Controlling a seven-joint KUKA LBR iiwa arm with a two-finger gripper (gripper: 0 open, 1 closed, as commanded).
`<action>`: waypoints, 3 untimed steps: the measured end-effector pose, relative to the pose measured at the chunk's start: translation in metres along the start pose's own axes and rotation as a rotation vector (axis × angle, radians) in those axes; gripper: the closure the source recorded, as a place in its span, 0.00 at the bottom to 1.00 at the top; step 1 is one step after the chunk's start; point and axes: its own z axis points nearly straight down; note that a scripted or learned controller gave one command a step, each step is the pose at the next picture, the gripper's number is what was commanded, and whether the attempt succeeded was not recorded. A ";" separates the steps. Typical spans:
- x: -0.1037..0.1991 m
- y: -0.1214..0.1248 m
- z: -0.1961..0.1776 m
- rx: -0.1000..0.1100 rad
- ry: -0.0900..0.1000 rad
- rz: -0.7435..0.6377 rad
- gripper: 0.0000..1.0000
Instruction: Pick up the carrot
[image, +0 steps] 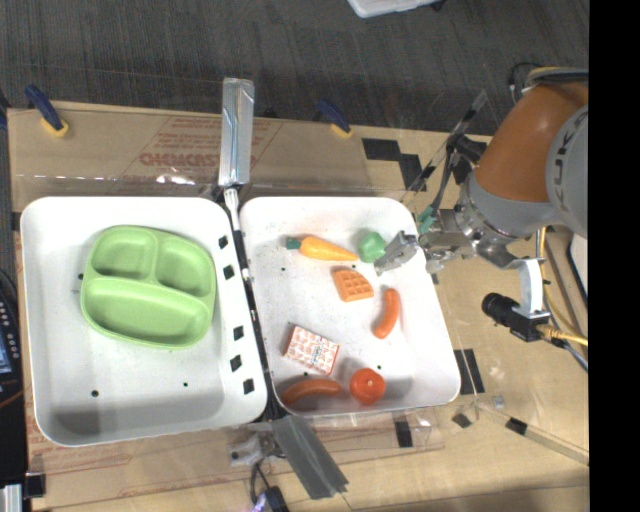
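The hand (398, 250) sits over the right bin's (425, 370) far right corner, just inside the right rim, with nothing between its fingers; whether they stand apart or together cannot be told from this slant. A small green piece (372, 245) lies just beside the fingertips, between the hand and the carrot (322, 248).

The carrot lies flat near the bin's far edge, about midway across, its green stem end pointing toward the divider between the two bins. By the look of it, the step in hand is the approach: the carrot is not yet touched. The next move calls for the hand to travel left along the far edge, past the green piece, and to come down with its fingers across the carrot's narrow width.

Room is fair. The carrot has bare floor on its divider side and toward the far wall, though that wall is near enough to crowd one finger. An orange waffle (352, 285) lies just nearer than the carrot's thick end, and a sausage (386, 312) lies close to the right rim. A box (310, 349), a tomato (367, 384) and a second sausage (310, 390) sit well apart by the near edge. The left bin (50, 330) holds a green tray (150, 285).
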 end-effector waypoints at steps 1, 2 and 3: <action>0.039 0.060 0.066 -0.001 -0.001 -0.249 0.00; 0.031 0.103 0.151 -0.002 -0.001 -0.350 0.00; 0.032 0.103 0.141 0.000 -0.002 -0.356 1.00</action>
